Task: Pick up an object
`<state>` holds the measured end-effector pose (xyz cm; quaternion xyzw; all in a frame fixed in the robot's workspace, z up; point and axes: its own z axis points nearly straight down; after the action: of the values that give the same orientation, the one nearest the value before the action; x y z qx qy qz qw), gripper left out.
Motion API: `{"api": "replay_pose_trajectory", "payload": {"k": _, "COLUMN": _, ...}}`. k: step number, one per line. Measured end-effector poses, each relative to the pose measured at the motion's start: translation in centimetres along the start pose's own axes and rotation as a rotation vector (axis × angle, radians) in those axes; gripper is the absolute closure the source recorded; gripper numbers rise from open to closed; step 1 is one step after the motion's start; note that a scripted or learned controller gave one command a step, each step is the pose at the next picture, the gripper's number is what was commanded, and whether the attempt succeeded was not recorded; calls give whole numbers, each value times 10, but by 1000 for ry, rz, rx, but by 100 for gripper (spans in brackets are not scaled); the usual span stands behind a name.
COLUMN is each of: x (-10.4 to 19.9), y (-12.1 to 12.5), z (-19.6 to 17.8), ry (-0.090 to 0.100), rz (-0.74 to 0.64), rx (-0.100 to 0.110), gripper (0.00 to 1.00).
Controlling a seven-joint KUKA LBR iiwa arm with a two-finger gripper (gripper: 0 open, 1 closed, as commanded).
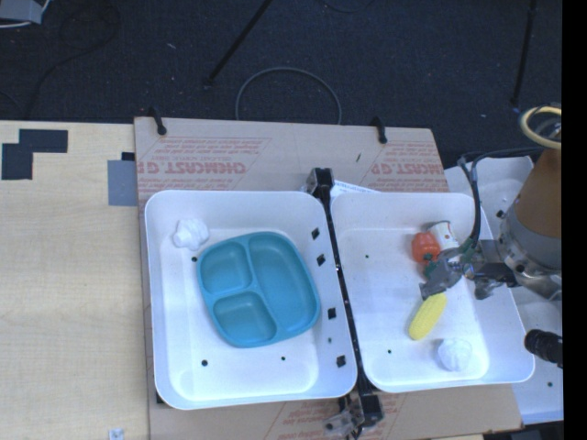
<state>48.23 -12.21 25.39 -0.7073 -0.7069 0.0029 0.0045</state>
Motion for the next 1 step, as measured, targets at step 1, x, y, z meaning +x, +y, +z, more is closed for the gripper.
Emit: {"api": "replay_pose_trajectory", "payload": {"k": 1, "x": 0, "y": 1, "z": -3, "ry": -1, "rz": -1, "rx": -7, "gripper": 0}}
